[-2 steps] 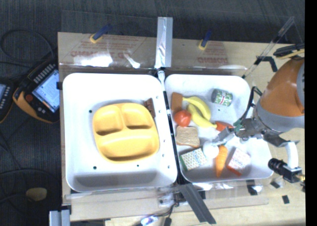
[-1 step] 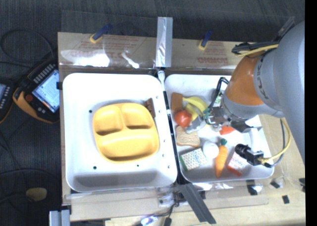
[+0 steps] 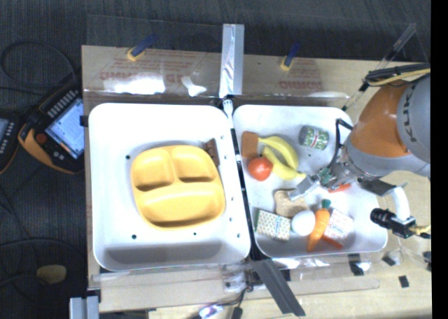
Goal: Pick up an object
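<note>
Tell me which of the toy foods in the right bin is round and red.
The small red toy tomato, lying at the left end of the yellow toy banana. The orange toy carrot is long and tapered; the white toy egg is round but white.

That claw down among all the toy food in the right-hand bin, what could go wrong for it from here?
Two risks, probably. The claw sits low in a crowded spot, with the banana, tomato and carrot packed close, so it may nudge neighbours or close on two things. Round pieces like the white egg could roll away and leave it with nothing.
</note>
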